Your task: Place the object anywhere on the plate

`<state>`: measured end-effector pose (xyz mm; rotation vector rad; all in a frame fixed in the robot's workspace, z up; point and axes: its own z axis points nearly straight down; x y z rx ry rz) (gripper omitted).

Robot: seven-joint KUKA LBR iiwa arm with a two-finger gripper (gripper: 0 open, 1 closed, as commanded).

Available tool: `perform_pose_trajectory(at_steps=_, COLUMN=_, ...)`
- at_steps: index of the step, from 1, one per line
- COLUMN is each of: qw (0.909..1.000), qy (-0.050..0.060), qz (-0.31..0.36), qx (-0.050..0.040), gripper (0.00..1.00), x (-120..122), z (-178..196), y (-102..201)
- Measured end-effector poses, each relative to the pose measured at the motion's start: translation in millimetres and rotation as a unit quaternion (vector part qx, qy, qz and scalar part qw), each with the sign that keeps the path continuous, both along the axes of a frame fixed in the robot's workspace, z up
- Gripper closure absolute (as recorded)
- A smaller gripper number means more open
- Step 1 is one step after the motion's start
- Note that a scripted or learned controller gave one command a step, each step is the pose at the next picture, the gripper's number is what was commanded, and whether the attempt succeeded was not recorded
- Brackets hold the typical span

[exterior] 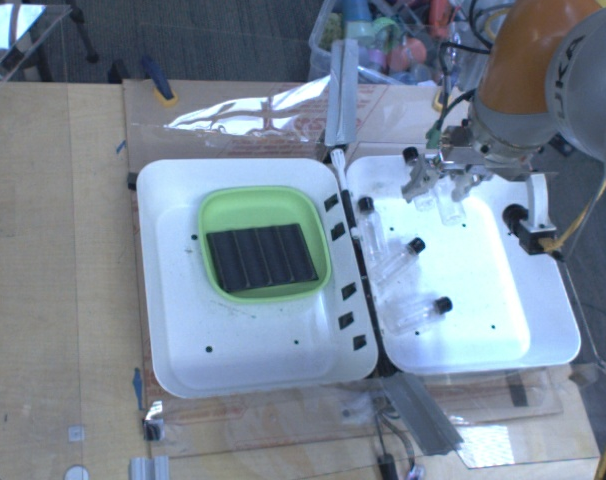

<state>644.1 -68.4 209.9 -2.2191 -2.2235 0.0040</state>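
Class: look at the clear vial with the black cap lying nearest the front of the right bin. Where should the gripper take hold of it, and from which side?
Grip the vial across its clear body, just behind the black cap, coming straight down from above. It lies flat on the right bin floor, long axis roughly left-right, so the fingers should likely close across its narrow width. The gripper hovers farther back.

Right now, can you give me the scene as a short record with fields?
left bin: holds the green plate
on plate: a dark ribbed block
right bin: clear vials with black caps, lying near its left side
gripper: over the right bin's far part
arm: reaches in from the right
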Motion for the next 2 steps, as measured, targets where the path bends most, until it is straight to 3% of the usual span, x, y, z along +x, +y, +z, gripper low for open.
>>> perform_pose_trajectory(at_steps=1, qw=1.0000, qy=0.000, qz=0.000, qx=0.0000, gripper=0.00, x=0.1, z=0.4, y=0.0)
perform_pose_trajectory(at_steps=2, qw=0.9991, qy=-0.002, qz=-0.042, qx=0.0001, gripper=0.00, x=18.4, z=93.8, y=-46.5)
